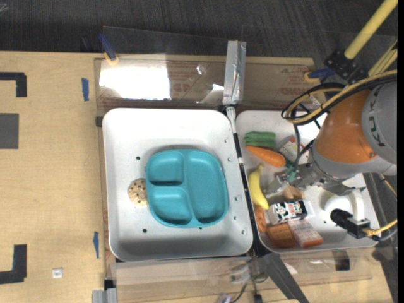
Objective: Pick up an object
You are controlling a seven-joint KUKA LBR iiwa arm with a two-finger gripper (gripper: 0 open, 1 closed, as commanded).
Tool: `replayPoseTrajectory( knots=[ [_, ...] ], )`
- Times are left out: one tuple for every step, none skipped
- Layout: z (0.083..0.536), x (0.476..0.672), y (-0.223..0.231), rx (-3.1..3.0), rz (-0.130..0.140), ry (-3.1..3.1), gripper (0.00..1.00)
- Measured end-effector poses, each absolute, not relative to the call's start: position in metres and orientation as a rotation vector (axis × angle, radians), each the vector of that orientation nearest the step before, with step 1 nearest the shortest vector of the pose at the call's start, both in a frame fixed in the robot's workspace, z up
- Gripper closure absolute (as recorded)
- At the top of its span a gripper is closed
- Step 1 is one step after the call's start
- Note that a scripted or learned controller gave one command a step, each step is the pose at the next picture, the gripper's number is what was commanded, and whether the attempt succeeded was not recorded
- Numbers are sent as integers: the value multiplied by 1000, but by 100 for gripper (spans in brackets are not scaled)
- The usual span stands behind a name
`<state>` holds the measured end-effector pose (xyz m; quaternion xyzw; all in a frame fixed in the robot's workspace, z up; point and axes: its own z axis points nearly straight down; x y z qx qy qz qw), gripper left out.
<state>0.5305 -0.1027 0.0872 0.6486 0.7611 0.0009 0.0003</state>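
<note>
Two white bins (120, 131), one teal plate (187, 187), one cookie (137, 191), one banana (257, 191), one carrot (266, 156).

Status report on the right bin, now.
Pincer low in right white bin. Orange carrot, yellow banana alongside. Clutter packed tight around.

The grey arm with its orange band (344, 134) ran out past the right edge, so its upper links were cut off. Its bulk covered much of the right-hand shallow white bin (328, 242), hiding that bin's far right wall and part of its floor. The two-finger gripper (291, 178) was crowded by cables and clutter, and its fingers were too small and muddled to make out. The print on the small black-and-white carton (289, 210) was too fine to read. The round speckled cookie (137, 191) lay partly tucked behind the teal divided plate (187, 187).
</note>
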Motion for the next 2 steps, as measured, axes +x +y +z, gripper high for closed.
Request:
replayPoseTrajectory(
  knots=[
    [96,531,-104,2039,4,2384,100],
    [186,591,-33,2089,6,2344,100]
  ],
)
